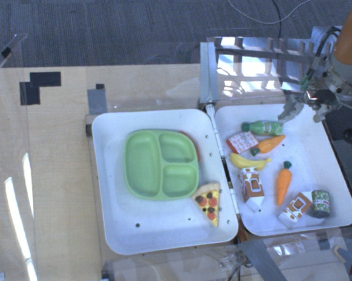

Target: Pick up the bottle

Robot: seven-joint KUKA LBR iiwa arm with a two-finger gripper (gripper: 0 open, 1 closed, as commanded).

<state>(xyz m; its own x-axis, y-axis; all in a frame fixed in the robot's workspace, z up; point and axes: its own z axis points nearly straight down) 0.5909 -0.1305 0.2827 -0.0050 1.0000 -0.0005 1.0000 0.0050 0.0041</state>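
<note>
Up at the far right corner of the right shallow white bin (339, 172), the grey two-finger gripper (303, 110) hangs with its fingers spread apart and nothing between them. Just beside it, toward the left, the green plastic bottle (262, 127) lies on its side above an orange toy carrot (269, 144) and a red-checked packet (242, 142).

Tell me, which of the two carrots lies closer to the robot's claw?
The upper carrot, lying crosswise just below the green bottle. The other carrot sits lower in the bin, farther from the gripper.
</note>
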